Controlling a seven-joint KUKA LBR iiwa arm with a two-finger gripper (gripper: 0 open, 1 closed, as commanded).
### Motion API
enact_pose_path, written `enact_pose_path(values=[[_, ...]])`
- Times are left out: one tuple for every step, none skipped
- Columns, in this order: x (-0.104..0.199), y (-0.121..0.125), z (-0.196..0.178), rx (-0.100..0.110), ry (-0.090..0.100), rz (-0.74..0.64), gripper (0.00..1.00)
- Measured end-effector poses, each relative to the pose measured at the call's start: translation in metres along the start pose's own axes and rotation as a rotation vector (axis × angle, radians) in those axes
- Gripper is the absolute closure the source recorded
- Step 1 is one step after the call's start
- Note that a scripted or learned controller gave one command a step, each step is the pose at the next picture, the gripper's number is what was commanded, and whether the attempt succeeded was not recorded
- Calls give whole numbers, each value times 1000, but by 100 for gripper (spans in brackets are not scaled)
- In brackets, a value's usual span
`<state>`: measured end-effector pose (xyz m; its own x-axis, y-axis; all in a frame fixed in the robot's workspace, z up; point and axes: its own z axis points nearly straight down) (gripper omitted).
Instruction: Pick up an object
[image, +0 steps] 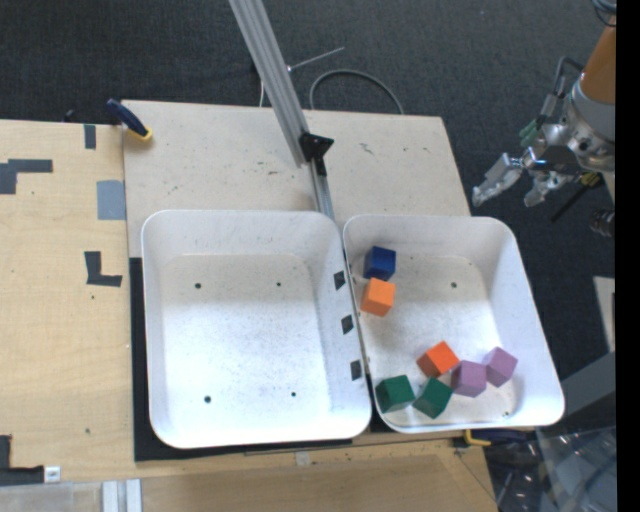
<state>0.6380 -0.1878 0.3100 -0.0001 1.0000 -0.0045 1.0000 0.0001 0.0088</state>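
While the gripper (522, 180) hangs outside the bins, above the bench beyond the far right corner of the right bin (520, 262), nothing lies between its fingers, which look spread apart and empty. All the objects sit in that right bin; the left bin (240, 225) shows bare white floor.

Two cubes stand touching near the bin's inner wall: a blue cube (380, 262) and, just in front of it, an orange cube (378, 297). Along the near edge a cluster crowds together: a second orange block (438, 359), two purple blocks (469, 378) (500, 365) and two green blocks (396, 391) (434, 398), several of them touching.

These look like small, rigid blocks with flat faces, probably light and not fragile; whether their surface is slick cannot be told. Flat parallel sides should suit a two-finger pinch, provided the fingers close square on opposite faces and not across corners, where a cube would likely twist out.

The blue cube seems the easiest choice, since its left and right faces stand free. The clustered blocks leave little room for fingers to slip between neighbours.
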Motion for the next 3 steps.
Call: enact_pose_path(values=[[50, -48, -52, 4, 5, -5, 0], [50, -124, -239, 0, 2, -1, 0], [50, -123, -234, 8, 3, -1, 0]])
